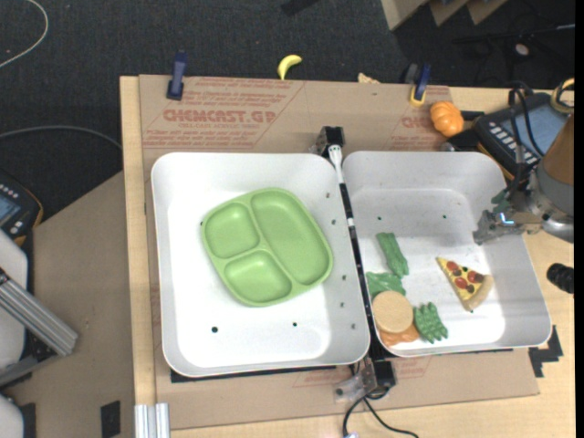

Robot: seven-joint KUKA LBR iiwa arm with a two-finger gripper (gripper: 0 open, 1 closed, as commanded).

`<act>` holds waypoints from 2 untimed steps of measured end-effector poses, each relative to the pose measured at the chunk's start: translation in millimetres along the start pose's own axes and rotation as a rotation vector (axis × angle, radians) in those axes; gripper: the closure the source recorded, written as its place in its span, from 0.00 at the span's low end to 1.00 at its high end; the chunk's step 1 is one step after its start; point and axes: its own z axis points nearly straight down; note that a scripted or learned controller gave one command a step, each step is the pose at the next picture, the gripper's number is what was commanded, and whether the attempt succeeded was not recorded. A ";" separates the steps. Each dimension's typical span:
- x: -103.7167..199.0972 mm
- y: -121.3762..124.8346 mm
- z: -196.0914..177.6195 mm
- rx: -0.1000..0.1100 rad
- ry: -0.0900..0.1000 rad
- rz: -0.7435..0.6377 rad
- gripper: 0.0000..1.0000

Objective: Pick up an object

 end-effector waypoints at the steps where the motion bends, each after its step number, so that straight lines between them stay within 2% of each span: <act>1: -0.3 0.6 -10.2 -0.003 -0.002 -0.001 1.00; 2: -4.5 39.0 -95.3 -0.002 0.002 0.000 1.00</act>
